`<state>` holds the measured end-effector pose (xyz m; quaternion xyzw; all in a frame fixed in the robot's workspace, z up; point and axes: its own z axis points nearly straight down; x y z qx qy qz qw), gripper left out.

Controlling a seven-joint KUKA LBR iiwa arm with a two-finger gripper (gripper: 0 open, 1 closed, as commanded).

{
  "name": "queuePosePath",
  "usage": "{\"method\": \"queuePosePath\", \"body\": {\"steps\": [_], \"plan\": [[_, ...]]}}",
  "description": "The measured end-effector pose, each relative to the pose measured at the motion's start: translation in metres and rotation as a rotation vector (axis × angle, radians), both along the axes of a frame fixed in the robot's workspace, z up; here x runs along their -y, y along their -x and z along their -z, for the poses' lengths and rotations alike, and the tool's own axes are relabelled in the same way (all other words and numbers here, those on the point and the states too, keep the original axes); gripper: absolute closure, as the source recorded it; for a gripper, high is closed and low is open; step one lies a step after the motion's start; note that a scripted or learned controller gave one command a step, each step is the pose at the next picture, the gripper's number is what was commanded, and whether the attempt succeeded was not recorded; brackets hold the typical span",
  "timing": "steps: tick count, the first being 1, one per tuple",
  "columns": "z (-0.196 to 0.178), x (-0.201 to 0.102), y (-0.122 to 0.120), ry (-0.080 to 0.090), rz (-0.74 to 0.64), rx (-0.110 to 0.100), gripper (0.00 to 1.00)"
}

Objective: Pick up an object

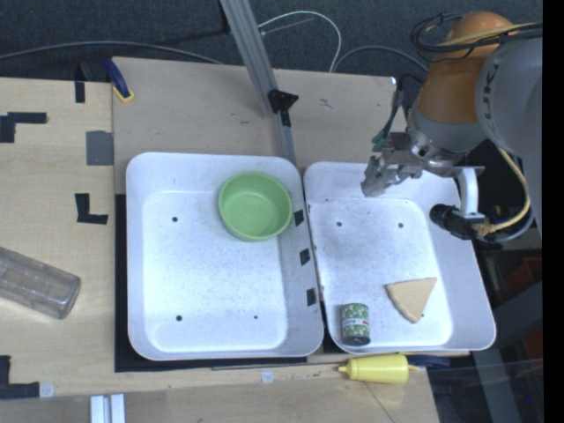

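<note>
Camera view, hand point(381, 181) over right bin point(458, 320)

The bench point(203, 104) bears two white bins point(150, 254) — a yellow bottle point(379, 369) near, a clear container point(35, 282) left.

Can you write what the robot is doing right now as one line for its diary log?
claw: over right bin's far edge | nothing seen held | green bowl: left bin | can, wedge: right bin

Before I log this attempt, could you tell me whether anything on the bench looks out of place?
Yes: a yellow bottle lies on its side outside the right bin, against its near rim. A clear container also lies tipped on the bench, left of the left bin.
</note>
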<state>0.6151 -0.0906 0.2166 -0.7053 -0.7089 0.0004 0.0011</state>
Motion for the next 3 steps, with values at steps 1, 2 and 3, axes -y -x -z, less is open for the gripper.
{"method": "queuePosePath", "body": {"steps": [1,2,3], "plan": [[0.008,-0.053,0.011,0.0,-0.001,-0.001,1.0],[0.01,-0.097,0.026,0.0,-0.001,-0.002,1.0],[0.007,-0.154,0.034,-0.001,-0.003,-0.001,1.0]]}}
